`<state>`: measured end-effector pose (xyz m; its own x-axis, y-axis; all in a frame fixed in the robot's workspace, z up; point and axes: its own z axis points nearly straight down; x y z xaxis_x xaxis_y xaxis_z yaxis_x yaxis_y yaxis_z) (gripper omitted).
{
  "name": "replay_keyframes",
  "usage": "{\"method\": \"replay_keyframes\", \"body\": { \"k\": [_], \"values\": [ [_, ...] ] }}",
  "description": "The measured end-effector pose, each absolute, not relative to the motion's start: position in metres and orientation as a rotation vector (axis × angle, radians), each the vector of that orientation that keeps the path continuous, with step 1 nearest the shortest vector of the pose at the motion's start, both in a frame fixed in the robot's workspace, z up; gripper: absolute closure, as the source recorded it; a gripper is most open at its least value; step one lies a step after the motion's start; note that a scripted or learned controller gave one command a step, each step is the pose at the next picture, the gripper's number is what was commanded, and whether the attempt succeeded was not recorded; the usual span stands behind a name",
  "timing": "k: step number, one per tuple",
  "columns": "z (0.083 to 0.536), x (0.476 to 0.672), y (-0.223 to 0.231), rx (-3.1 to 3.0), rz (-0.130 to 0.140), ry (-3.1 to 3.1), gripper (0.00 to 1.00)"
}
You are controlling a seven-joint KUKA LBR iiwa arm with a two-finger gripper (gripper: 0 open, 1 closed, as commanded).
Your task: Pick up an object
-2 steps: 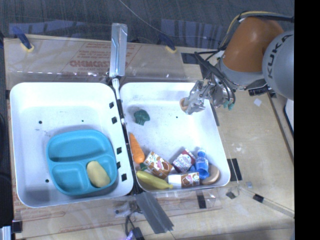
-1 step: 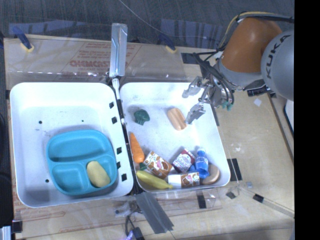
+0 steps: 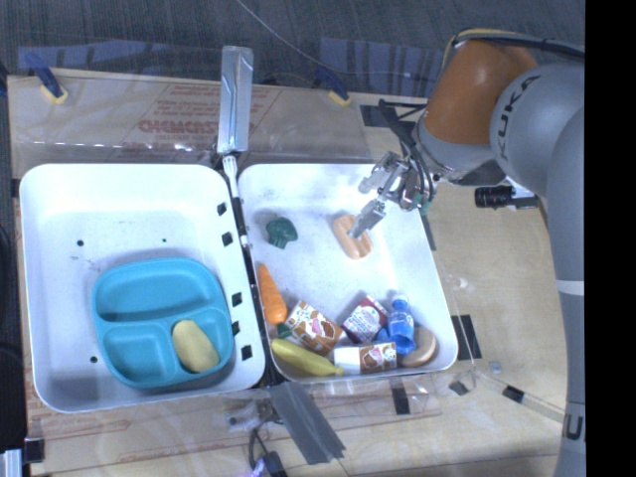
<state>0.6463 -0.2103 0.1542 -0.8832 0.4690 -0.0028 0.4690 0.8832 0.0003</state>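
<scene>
The gripper (image 3: pixel 376 199) hangs over the upper part of the right bin (image 3: pixel 427 266), fingers spread apart with nothing between them. One fingertip sits right above a small peach-coloured piece (image 3: pixel 353 238) lying flat on the bin floor; can't tell if it actually touches it.

Counting what else is in that bin: one dark green broccoli-looking toy (image 3: pixel 281 231) off to the left of the peach piece, one orange carrot (image 3: pixel 271 294) along the left wall, one yellow banana (image 3: pixel 303 359) at the bottom, three little printed food packets (image 3: pixel 312 327) bunched in the lower part, one blue bottle (image 3: pixel 400 324) and one tan round thing (image 3: pixel 424 347) in the bottom right corner. All of that lower pile is touching or overlapping.

The left bin (image 3: pixel 60 207) has one blue divided tray (image 3: pixel 149 296) with one yellow potato-ish lump (image 3: pixel 196 346) in its lower right compartment.

Both bins sit side by side on a light wood bench (image 3: pixel 497 316) with clear plastic sheeting along the back. Dark grey carpet (image 3: pixel 149 8) behind, a thin cable running across it.
</scene>
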Motion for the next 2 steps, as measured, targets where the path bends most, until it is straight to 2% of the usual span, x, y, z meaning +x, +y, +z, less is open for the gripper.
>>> {"method": "replay_keyframes", "body": {
  "k": [1,2],
  "values": [
    [0.093,0.625,-0.211,1.106,-0.001,2.94,0.0],
    [0.105,0.626,-0.211,1.099,-0.001,2.938,1.0]
  ]
}}
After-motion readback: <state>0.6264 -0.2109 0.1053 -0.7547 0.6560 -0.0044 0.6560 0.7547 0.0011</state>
